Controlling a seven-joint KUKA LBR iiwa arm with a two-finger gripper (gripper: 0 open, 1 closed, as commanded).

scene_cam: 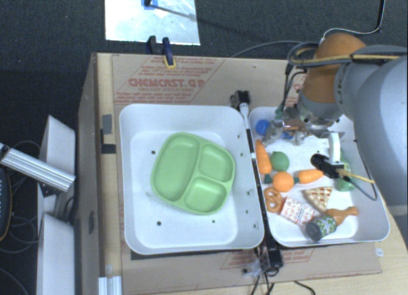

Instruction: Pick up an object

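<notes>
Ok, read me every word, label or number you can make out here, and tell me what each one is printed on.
"CHEMCAST GP": red print on the brown board under the bins; last letters uncertain.
Smaller red print on that board: too blurred to read.
Red-and-white packet in the right bin: print too small.
Can label: unreadable.

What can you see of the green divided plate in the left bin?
The green divided plate is pale green, looks like matte plastic, and has rounded corners. Raised ridges split it into three compartments: one large on the view's left, two smaller on the right. It lies flat, turned slightly askew, near the middle of the left bin, with nothing on it or touching it.
</notes>
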